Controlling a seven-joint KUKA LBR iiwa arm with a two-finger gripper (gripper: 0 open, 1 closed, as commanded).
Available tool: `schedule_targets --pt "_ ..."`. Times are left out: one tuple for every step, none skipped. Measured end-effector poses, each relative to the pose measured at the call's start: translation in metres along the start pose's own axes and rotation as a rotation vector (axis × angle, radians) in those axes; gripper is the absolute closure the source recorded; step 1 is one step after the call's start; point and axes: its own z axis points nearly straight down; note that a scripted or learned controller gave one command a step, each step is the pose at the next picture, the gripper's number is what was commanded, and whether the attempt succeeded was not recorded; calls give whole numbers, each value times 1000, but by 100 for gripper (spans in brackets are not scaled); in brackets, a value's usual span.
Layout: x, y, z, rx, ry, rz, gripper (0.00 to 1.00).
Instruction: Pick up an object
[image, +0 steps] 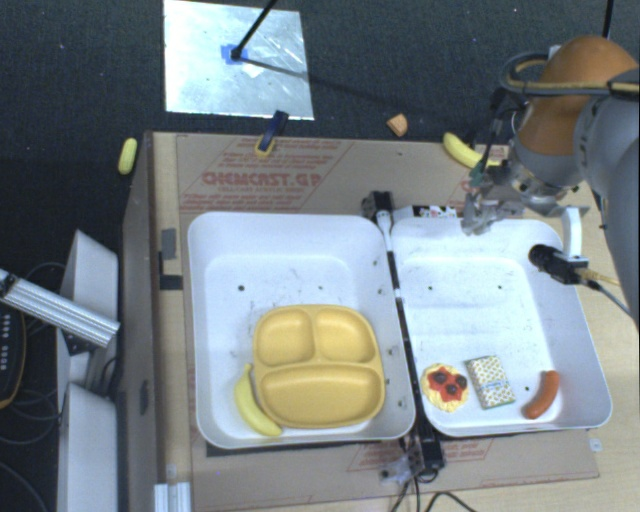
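The right bin (560, 330) holds three small items along its front edge: a round pizza toy (446, 386), a small patterned box (490, 381) and a reddish sausage (541, 394). In the left bin (230, 250) a yellow divided tray (318, 365) lies with a yellow banana (255, 405) against its front left side. My gripper (478, 217) hangs over the back edge of the right bin, far from all of these items. Nothing shows beneath it except the bin's white rim.
Behind the bins, a second banana (461, 150) and a small orange piece (398, 124) lie on the bench. A yellow object (127, 155) sits at the far left, and a foil sheet (238, 58) at the back. A black fitting (552, 262) sticks in over the right bin's right wall.
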Motion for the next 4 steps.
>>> schedule_targets --pt "0 1 -11 -3 -2 -5 100" --pt "63 0 -49 3 4 4 100" --pt "14 -1 -63 3 1 7 100" --pt "-20 -1 -86 3 1 8 100"
